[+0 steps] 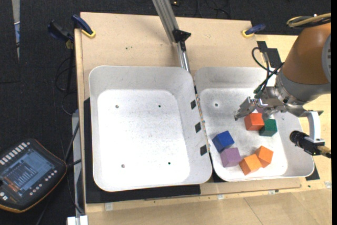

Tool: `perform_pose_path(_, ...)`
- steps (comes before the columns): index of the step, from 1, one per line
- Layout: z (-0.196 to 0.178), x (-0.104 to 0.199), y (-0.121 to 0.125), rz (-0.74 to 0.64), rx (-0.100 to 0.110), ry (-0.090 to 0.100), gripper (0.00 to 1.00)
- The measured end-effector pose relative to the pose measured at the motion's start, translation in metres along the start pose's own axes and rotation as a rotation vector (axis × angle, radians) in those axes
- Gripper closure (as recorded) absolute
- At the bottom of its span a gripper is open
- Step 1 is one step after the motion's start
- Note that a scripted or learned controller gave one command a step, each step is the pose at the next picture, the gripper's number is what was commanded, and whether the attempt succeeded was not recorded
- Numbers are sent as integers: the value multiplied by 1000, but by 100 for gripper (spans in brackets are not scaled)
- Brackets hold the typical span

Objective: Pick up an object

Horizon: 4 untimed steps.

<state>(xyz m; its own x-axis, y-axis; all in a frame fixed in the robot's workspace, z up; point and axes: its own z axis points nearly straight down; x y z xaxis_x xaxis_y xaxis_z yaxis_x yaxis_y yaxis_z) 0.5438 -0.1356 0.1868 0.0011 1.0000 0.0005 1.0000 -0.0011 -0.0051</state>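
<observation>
Several small blocks lie in the right bin (221, 79). An orange-red cube (254, 121) touches a green cube (270, 128) near the bin's right side. Nearer the front sit a blue cube (223, 140), a purple cube (230, 157) and two orange blocks (250, 164) (265, 155). My gripper (258, 109) hangs low over the orange-red cube, just behind its top edge, and its body hides part of the cube's far side. I see nothing lifted off the bin floor.
The left bin (100, 113) lies beside the right one, with black clips along their shared rim. A slanted metal pole (160, 0) crosses the bench behind the bins. A teach pendant (26, 171) rests off the bench at lower left.
</observation>
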Motion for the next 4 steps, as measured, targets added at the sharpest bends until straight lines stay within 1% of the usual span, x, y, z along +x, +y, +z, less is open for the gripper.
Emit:
perform_pose_path(1,44,0,4,0,-1,0,0)
perform_pose_path(2,31,0,5,0,-6,-1,100)
perform_pose_path(3,-18,-9,11,-2,-11,-2,100)
perform_pose_path(4,-37,-9,12,-3,-9,-2,100)
